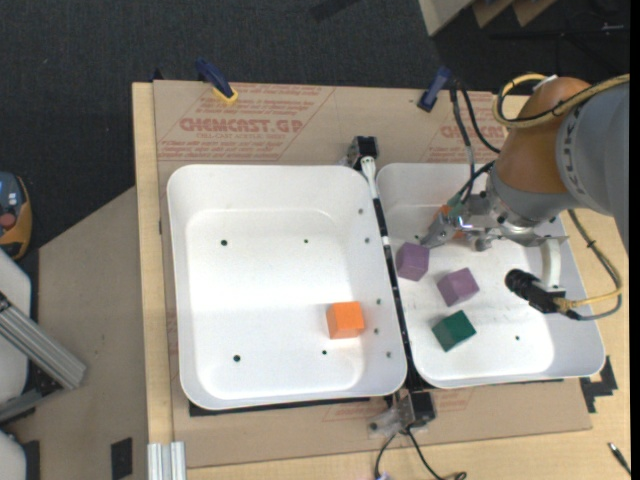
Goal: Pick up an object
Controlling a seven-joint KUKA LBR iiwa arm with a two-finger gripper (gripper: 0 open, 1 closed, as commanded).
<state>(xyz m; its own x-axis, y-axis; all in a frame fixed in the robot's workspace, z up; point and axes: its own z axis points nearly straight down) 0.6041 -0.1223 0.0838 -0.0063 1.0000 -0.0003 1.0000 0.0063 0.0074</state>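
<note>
The right bin (570, 353) holds three blocks. One purple block (412, 261) lies near the divider, a second purple block (458, 285) sits just to its right, and a green block (453, 330) lies nearer the front. An orange cube (345, 320) rests in the left bin (200, 268), toward its front right. My gripper (452, 224) hangs low over the back of the right bin, just behind and to the right of the first purple block. I see nothing held in it.
The grey arm with its orange band (535, 153) comes in from the right over the right bin's back corner. A raised divider (385, 258) runs between the bins. Blue clamps (217, 81) hold the cardboard base at the back.
</note>
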